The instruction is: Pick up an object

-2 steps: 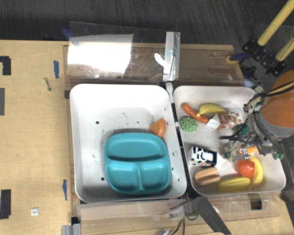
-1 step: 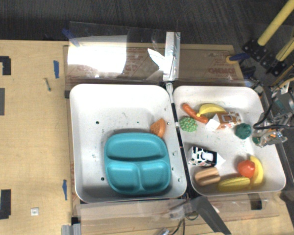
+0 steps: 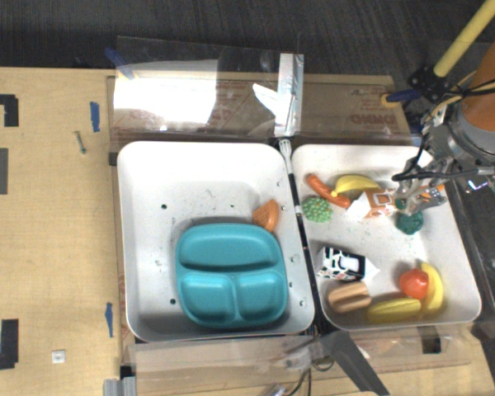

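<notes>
My gripper (image 3: 415, 198) hangs over the upper right part of the right bin (image 3: 462, 246), just above a small teal object (image 3: 409, 222) and next to an orange and white item (image 3: 381, 205). Nothing is visibly between its fingers. The same bin holds a yellow banana (image 3: 355, 185), an orange carrot (image 3: 319, 187), a green bumpy ball (image 3: 317, 209), a black and white patterned toy (image 3: 343, 263), a hot dog (image 3: 348, 296), a red tomato (image 3: 413, 283) and another banana (image 3: 412, 302).
The left bin (image 3: 148, 221) holds a teal divided plate (image 3: 229, 275) and a small orange piece (image 3: 266, 215) by its right wall. A clear plastic panel (image 3: 198, 97) stands behind the bins. Cardboard bench lies to the left.
</notes>
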